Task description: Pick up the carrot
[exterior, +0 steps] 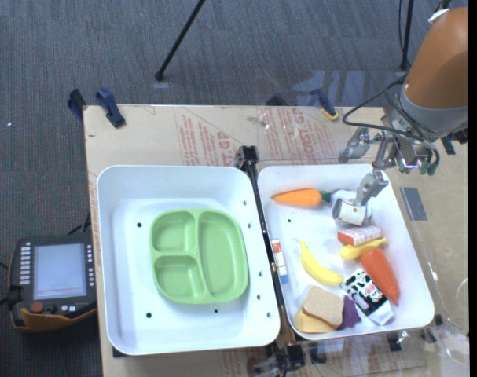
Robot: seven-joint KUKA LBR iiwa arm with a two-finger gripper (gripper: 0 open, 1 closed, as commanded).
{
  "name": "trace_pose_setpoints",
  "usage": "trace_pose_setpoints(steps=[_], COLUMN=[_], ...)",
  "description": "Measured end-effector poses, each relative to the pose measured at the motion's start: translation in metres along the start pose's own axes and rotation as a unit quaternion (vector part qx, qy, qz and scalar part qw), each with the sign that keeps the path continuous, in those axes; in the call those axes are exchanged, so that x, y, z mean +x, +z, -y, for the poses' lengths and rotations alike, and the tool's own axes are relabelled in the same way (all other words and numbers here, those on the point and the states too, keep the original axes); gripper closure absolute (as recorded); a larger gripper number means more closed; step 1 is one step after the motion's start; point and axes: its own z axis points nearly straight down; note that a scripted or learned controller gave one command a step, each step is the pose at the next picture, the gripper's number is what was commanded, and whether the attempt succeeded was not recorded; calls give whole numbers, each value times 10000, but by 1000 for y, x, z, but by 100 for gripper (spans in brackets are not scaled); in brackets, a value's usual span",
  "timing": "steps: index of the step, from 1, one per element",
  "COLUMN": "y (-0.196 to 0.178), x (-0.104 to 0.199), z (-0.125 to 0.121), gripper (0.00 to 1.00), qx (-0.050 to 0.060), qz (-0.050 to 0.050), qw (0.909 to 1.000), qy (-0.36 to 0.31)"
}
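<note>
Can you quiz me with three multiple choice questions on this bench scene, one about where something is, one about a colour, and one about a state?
1. Where does the carrot lie?
A. In the left bin
B. In the right bin, near its far edge
C. On the cardboard outside the bins

2. What colour is the divided tray?
A. Green
B. Blue
C. Red

3. How does the carrot stand with the pincer?
A. Lifted clear of the bin
B. Held in the pincer
C. Lying in the bin, apart from the pincer

Answers:
1 B, it sits by the right bin's far wall.
2 A, the tray is pale green.
3 C, the carrot rests left of the pincer.
</note>
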Motion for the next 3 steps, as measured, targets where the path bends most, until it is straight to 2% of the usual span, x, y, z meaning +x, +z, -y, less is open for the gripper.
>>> trace_pose_setpoints(steps=[1, 2, 3], y=[122, 173, 158], x=[-2, 1, -2], z=[-36, -59, -60], gripper=[0, 0, 100], qx=[-22, -10, -4], qz=[-79, -42, 11], qw=[9997, 9979, 9981], qy=[211, 643, 614])
